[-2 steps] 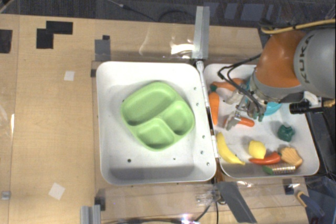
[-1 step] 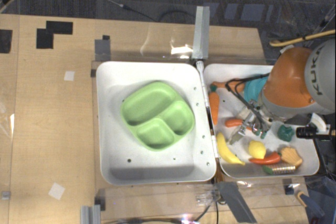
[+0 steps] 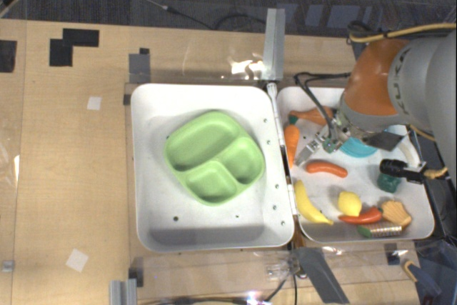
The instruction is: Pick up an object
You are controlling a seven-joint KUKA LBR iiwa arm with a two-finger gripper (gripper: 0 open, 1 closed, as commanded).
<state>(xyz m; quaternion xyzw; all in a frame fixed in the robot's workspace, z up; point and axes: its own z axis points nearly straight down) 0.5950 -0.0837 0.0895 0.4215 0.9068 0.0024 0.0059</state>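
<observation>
My gripper [image 3: 319,148] hangs low over the back left part of the right bin [image 3: 423,223], open, with nothing between its fingers. An orange carrot [image 3: 291,143] lies just to its left. Directly in front of it is a red sausage [image 3: 326,168]. A second orange piece [image 3: 308,115] sits behind the gripper. Nearer the bin's front lie a yellow banana [image 3: 308,202], a lemon [image 3: 349,203] and a red pepper [image 3: 360,216]. A cyan dish [image 3: 357,148] is partly hidden under the wrist.
The left bin [image 3: 153,221] holds a green divided plate [image 3: 213,157]. A dark green cup [image 3: 389,182], a tan waffle [image 3: 395,211] and a brown stick [image 3: 378,229] sit at the right bin's right and front. A metal divider [image 3: 283,175] separates the bins.
</observation>
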